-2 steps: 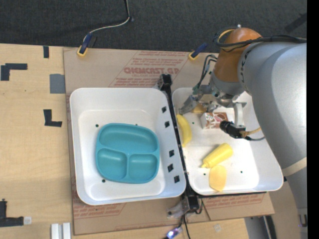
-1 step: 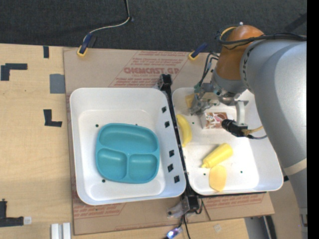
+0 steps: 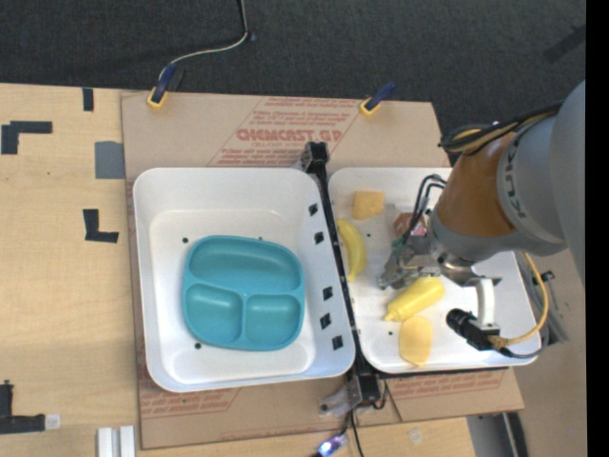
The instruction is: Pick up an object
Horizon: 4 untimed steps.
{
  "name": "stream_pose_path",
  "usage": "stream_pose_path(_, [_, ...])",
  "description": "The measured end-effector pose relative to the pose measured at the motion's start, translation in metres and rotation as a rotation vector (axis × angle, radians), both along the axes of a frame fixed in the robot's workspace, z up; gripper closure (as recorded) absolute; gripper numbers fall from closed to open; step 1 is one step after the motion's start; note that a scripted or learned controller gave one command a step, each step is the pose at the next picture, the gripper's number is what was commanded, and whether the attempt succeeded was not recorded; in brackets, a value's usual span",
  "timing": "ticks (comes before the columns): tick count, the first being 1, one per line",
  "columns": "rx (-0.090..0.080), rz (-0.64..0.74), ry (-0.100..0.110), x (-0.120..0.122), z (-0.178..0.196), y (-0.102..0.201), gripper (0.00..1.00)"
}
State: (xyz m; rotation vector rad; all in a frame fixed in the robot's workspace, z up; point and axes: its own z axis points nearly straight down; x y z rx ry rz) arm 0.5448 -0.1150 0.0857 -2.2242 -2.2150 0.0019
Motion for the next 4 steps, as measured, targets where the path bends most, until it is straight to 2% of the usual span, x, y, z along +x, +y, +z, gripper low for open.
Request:
stream_pose_path(1, [-0.001, 0.015, -0.018, 0.113, 0.106, 0.07, 1.0])
stream_pose_path(2, [0.002, 0.004, 0.013, -0.069, 0.098, 0.102, 1.0])
stream_pose_path(3, [-0.001, 0.009, -0.004, -0.015, 0.131, 0.172, 1.0])
stream_pose_path(4, [-0.001, 0.007, 0.003, -0.04, 0.099, 0.214, 1.0])
